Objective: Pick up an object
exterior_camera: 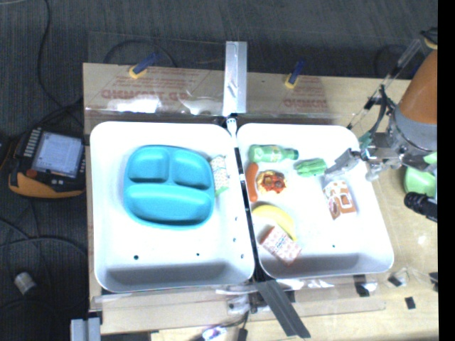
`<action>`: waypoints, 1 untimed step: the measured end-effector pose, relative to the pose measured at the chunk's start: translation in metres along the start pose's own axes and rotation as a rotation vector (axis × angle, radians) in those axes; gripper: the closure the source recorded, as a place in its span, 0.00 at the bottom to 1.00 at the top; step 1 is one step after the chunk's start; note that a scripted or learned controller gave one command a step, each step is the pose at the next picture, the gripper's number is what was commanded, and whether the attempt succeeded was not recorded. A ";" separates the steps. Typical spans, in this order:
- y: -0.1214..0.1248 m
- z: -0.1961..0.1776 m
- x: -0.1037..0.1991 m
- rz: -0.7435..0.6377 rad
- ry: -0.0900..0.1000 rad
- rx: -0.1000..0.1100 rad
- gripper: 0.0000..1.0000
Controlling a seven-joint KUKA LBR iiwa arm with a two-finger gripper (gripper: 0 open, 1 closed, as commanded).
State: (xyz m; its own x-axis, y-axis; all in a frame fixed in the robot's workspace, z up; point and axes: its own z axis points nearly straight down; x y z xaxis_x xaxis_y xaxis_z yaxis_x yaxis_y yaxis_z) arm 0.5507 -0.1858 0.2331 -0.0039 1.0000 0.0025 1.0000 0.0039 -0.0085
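The gripper hangs over the upper right corner of the right bin; whether its fingers are spread or pressed together I cannot tell, because they are small and blurred. The nearest thing is the green object, just left of the gripper, with its long axis roughly left to right. The orange-and-white packet lies below the gripper, tilted. The arm's upper part is cut off by the frame edge.

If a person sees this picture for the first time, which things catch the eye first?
First comes the big blue divided tray, which lies in the left bin. Next is the bright cluster in the right bin: a yellow banana, a green bottle. The gripper reaches over that bin's right rim.
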 end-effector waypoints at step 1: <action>0.006 0.088 -0.034 0.056 0.000 0.001 0.00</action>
